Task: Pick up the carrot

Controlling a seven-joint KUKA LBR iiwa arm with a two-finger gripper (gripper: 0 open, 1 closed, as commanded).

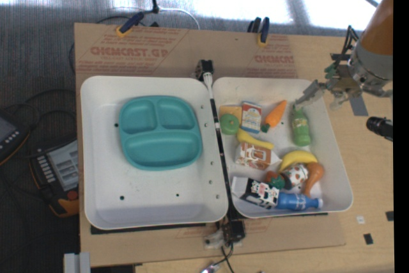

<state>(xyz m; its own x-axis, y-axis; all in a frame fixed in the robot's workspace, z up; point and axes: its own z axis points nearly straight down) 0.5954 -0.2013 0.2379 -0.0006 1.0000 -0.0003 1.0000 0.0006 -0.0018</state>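
Observation:
The carrot (pixel 276 113) is orange with a small green top and lies slanted in the upper middle of the right bin (pixel 342 166), between a small milk carton (pixel 251 116) and a green bottle (pixel 300 127). My gripper (pixel 305 95) hangs over the bin's upper right part, just right of and above the carrot's thick end and close above the green bottle. It reaches in from the grey wrist (pixel 348 81) under the orange band. Nothing shows in its grasp.
The right bin is crowded: a long yellow banana (pixel 254 138), a second banana (pixel 298 158), a printed box (pixel 253 155), a cow-pattern carton (pixel 258 192), a blue bottle (pixel 298 202) and an orange drumstick (pixel 314 177). A teal divided plate (pixel 160 131) lies in the left bin (pixel 102 201).

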